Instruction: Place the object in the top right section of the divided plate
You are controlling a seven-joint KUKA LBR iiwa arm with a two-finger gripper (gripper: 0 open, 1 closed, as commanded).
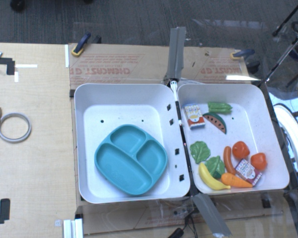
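Note:
A teal divided plate (130, 158) lies tilted in the left white bin (114, 100). It has one large section toward the near left and two smaller ones toward the far and right sides, all bare. The right white bin (260, 113) holds several toy foods: a small carton (194, 116), a green pepper (219, 107), a watermelon slice (215, 122), a lettuce leaf (199, 151), broccoli (215, 165), a banana (211, 178), a sausage (228, 160), two tomatoes (240, 149), a carrot (235, 181) and a snack packet (247, 171).
Both bins rest on cardboard (119, 63) held by a blue clamp (81, 43) at the far left. A roll of tape (13, 127) lies on the wooden bench to the left. A grey divider strip (177, 53) stands between the bins at the back.

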